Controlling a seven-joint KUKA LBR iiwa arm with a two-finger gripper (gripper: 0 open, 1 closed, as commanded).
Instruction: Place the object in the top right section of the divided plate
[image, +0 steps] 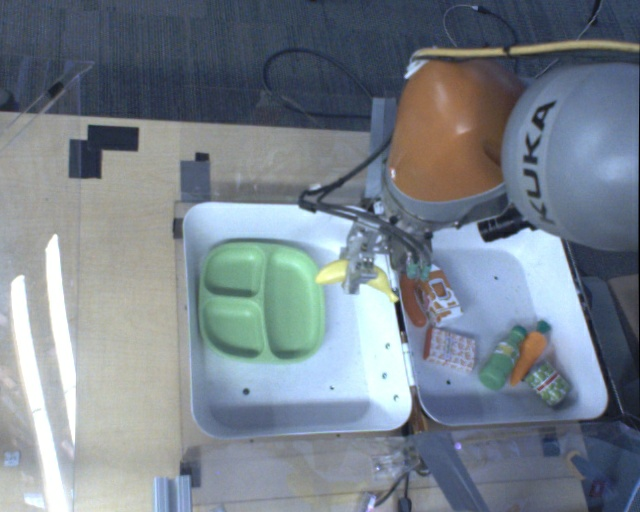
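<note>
Hanging over the left bin (290, 415), the gripper (358, 272) is seen pinching a curved yellow banana (381, 284) between its 2 fingers, just right of the smooth green plate (264, 300). The carry is judged underway; all 3 rounded plate sections lie bare, so placing remains.

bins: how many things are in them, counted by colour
Green: 3, the divided plate, a bottle and a small can
Yellow: 1, a banana at the gripper
Orange: 1, a carrot
Red and white: 2, a packet and a patterned box
Total: 7
</note>
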